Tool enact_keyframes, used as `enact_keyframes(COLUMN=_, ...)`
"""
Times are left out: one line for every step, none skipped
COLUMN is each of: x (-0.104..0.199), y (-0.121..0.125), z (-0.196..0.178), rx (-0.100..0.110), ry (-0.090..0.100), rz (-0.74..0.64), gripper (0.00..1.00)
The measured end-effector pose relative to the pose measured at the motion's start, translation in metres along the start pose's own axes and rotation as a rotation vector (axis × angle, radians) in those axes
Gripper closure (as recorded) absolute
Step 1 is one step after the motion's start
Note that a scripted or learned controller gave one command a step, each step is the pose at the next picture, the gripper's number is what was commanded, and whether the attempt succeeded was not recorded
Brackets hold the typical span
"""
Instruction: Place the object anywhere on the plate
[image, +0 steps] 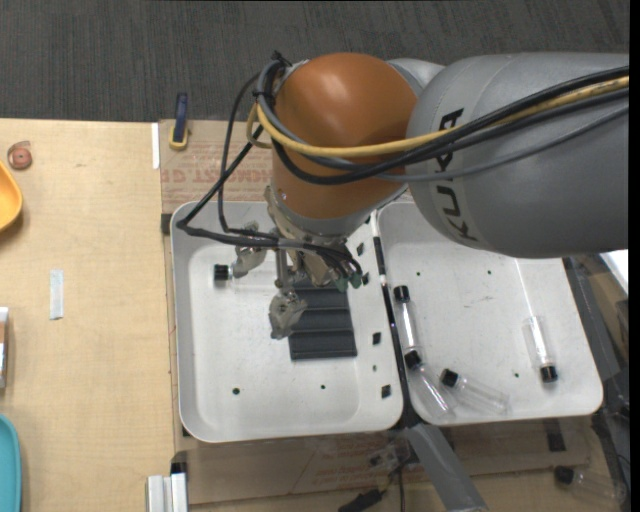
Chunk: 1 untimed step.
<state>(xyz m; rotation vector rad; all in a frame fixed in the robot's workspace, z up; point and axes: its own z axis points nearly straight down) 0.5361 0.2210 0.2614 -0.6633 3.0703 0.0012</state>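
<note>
- One grey arm (520, 150) with its orange band (340, 130) reaches in from the right, over the left bin.
- One gripper (288, 312) hangs low above the left bin (215, 400); whether it is parted or clamped, I cannot tell.
- One dark ribbed rectangular block (325, 325) lies flat on the left bin's floor, just beside the gripper's tip (touching it or not is unclear).
- One small black-ended piece (221, 272) lies near that bin's upper left.
- Two shallow white bins sit side by side; the right bin (500, 300) holds three clear tubes with black caps: one (404, 320) along its left wall, one (470, 392) near the front, one (540, 348) toward the right.
- One pale wooden bench top (90, 350) lies left of the bins, bearing a small clear strip (56, 295).
- An orange dish edge (8, 200) and a teal edge (8, 465) show at the far left.
- Dark ribbed flooring (120, 50) runs behind the bench.
</note>
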Motion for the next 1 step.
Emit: enact_keyframes(x=-0.0011, y=-0.0008, z=-0.0091, rx=-0.001, ry=-0.003, rz=0.005, gripper=1.0)
